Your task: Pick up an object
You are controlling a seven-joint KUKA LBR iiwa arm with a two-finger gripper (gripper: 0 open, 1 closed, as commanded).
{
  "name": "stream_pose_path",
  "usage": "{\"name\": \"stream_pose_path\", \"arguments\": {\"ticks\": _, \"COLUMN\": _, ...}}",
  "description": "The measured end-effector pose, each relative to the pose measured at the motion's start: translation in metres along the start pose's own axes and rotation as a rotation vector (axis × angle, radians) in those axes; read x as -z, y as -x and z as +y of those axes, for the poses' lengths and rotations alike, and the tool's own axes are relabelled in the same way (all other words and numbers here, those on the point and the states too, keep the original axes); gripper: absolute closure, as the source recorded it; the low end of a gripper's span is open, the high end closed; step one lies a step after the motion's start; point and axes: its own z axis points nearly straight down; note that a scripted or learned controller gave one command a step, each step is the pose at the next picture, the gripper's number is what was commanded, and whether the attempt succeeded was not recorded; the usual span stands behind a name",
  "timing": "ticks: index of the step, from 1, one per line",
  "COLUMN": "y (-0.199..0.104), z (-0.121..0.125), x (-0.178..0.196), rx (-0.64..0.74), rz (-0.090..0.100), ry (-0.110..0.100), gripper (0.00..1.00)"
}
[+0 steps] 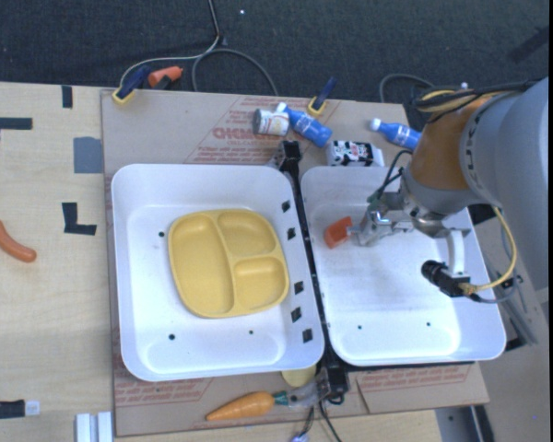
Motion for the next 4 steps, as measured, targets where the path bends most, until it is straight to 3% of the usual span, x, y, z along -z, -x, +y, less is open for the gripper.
{"name": "stream_pose_path", "arguments": {"ticks": 1, "y": -0.011, "z": 0.007, "x": 0.022, "rx": 0.002, "rz": 0.003, "ry": -0.005, "gripper": 1.0}}
{"name": "stream_pose_path", "arguments": {"ticks": 2, "y": -0.03, "z": -0.009, "x": 0.053, "rx": 0.003, "rz": 0.004, "ry": -0.007, "gripper": 1.0}}
{"name": "stream_pose_path", "arguments": {"ticks": 3, "y": -0.029, "z": -0.009, "x": 0.051, "rx": 0.001, "rz": 0.003, "ry": -0.008, "gripper": 0.0}}
{"name": "stream_pose_path", "arguments": {"ticks": 4, "y": -0.042, "z": 0.004, "x": 0.01, "rx": 0.001, "rz": 0.002, "ry": -0.002, "gripper": 0.0}}
